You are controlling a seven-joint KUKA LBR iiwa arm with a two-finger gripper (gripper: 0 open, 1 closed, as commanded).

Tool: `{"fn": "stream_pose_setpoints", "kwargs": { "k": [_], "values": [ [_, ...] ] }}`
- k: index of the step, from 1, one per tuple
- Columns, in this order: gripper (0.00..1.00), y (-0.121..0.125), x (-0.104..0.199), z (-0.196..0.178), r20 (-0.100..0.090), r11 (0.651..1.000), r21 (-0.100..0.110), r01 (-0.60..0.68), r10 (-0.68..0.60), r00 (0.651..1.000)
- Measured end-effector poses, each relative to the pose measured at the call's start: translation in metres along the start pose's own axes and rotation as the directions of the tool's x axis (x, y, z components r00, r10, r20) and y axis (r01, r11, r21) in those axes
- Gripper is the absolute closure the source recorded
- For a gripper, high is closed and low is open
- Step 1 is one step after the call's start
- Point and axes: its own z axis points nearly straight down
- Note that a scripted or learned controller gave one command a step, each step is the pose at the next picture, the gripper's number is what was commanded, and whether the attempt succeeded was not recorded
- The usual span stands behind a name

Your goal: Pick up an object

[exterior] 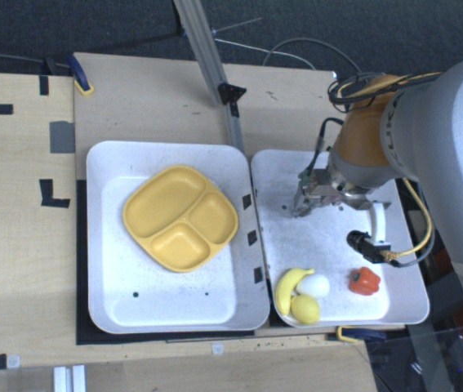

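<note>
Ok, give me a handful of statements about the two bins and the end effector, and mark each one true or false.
1. The yellow divided plate lies in the left bin. True.
2. The end effector is over the left bin. False: it is over the right bin, near its upper middle.
3. The banana, white egg and lemon sit clustered at the right bin's lower left corner. True.
4. The red pepper rests on the yellow divided plate. False: it lies on the right bin's floor, to the right of the white egg.
5. The yellow divided plate has three compartments. True.
</note>
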Motion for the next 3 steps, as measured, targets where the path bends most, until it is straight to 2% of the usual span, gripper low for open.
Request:
{"fn": "stream_pose_setpoints", "kwargs": {
  "k": [1, 3],
  "values": [
    [1.0, 0.0, -0.003, -0.063, 0.001, 1.0, -0.006, -0.002, 0.002, 1.0],
    [1.0, 0.005, 0.007, -0.15, 0.0, 1.0, -0.004, -0.001, 0.001, 1.0]
  ]
}}
